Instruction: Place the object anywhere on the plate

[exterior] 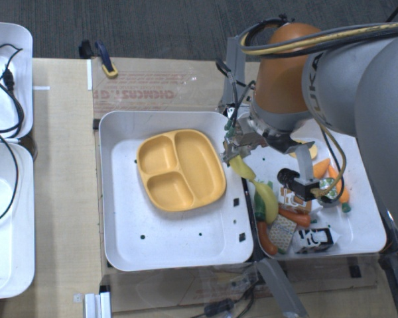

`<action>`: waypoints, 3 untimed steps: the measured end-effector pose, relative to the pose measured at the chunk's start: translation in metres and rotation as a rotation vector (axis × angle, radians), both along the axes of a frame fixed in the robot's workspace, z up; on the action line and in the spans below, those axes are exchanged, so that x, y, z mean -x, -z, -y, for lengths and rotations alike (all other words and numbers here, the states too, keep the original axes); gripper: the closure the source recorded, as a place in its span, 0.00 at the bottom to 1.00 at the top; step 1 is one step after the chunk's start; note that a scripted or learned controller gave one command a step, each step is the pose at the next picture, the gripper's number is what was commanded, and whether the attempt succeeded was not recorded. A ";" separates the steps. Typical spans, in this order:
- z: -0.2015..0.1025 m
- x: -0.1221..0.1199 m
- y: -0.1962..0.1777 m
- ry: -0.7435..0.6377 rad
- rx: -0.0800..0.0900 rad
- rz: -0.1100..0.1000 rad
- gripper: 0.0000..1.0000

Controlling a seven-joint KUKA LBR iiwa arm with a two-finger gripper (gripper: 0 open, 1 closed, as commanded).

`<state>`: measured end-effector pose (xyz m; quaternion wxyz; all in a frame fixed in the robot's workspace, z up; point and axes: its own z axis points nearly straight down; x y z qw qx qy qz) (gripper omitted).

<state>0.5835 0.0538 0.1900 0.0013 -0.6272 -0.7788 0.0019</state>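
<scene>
A yellow three-compartment plate (181,169) lies in the left bin (119,230) of the pair. My gripper (234,152) hangs over the wall between the two bins, just right of the plate's right rim. It is shut on the upper end of a yellow banana (261,192). The banana slants down and to the right from the fingers, over the left side of the right bin (365,227). The arm's orange band and grey body cover the upper part of that bin.
The right bin holds several toy foods: an orange carrot (322,167), a red chili (266,238), a red sausage (295,216), a cracker-like piece (282,230) and a black-and-white item (316,238). A blue-and-black clamp (103,56) lies on the bench at the back.
</scene>
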 end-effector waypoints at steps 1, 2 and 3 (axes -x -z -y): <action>-0.064 -0.020 0.051 -0.345 -0.001 0.001 1.00; -0.063 -0.020 0.051 -0.344 -0.001 0.001 0.00; 0.028 -0.049 -0.041 -0.350 0.000 0.004 0.00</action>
